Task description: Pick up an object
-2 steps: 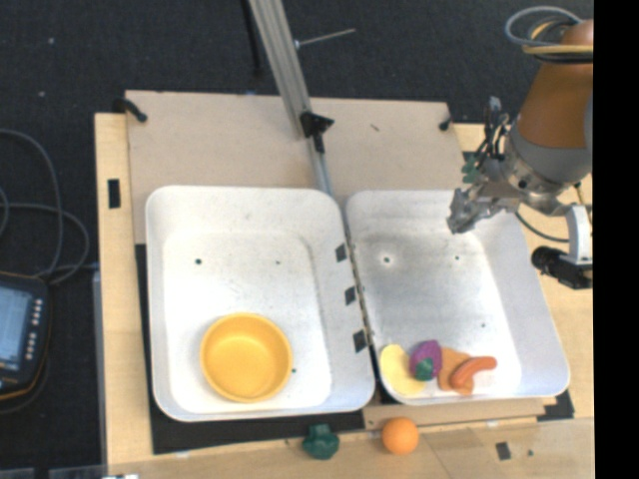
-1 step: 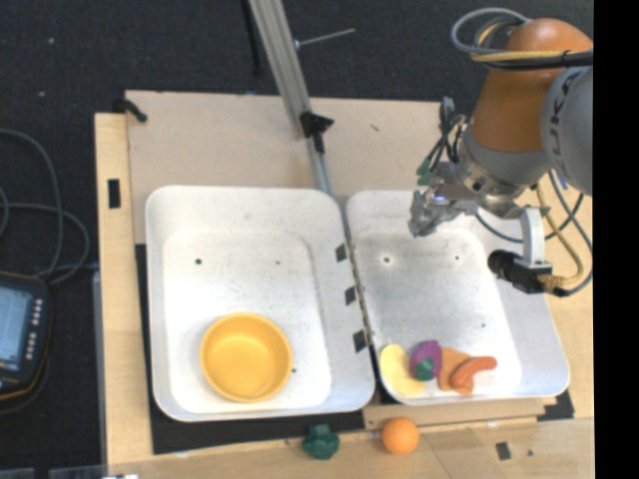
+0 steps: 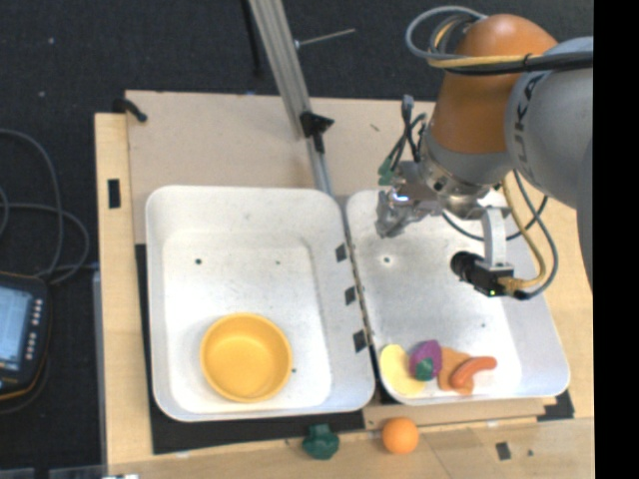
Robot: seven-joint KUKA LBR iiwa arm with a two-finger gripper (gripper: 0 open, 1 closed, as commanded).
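1. Bench (image 3: pixel 220 138): flat tan board carrying both bins, with a slanted metal rail (image 3: pixel 285 58) rising from its far edge.
2. Arm (image 3: pixel 499 78): grey with orange band, reaching in from the right, wrist hanging over the far part of the right bin.
3. Left bin (image 3: pixel 200 228): shallow, white, holding only a yellow bowl (image 3: pixel 246 356) near its front edge.
4. Right bin (image 3: pixel 519 317): shallow, white, with a small cluster packed into the front edge: a pale yellow piece (image 3: pixel 392 365), a purple and green piece (image 3: pixel 426 357), an orange-red piece (image 3: pixel 467 368) (perhaps toy food, too small for certainty).
5. Gripper (image 3: pixel 391 218): above the far left corner of the right bin, well apart from the cluster; nothing visible between the tips, and open or closed cannot be told from this angle.
6. Outside the bins, on the bench front: an orange ball (image 3: pixel 400 435) and a small green object (image 3: pixel 319 441), probably not reachable targets.
7. Advice for the step in hand: travel toward the front of the right bin, choose the orange-red piece as most separate, descend straight, avoid the bin wall just beside it (risk of pushing pieces against the rim instead of grasping).
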